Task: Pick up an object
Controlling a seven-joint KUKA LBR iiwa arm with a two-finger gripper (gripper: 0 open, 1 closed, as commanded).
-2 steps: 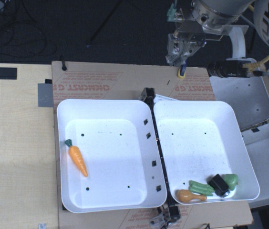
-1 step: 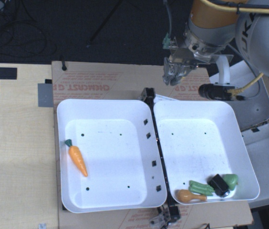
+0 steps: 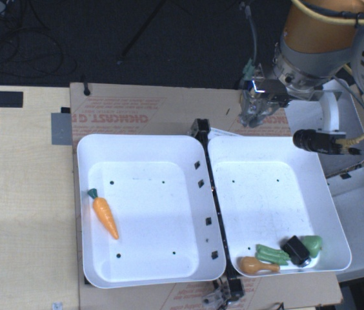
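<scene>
Gripper (image 3: 257,112) is hanging above the right bin's (image 3: 324,173) far rim, and you're carrying nothing visible. You're looking at toys huddling in its near corner: green pepper (image 3: 312,243), black block (image 3: 295,249), pear (image 3: 257,265). Descend centred on one piece.

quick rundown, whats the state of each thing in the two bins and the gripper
carrot: lying flat in the left bin, near its left wall, green top pointing away from the camera
green pod: lying in the right bin, near corner
black block: tilted, resting against the pod and the green piece
green piece: lying beside the block
tan pear-shaped piece: lying by the near wall
gripper: above the right bin's far edge, nothing visibly held
</scene>
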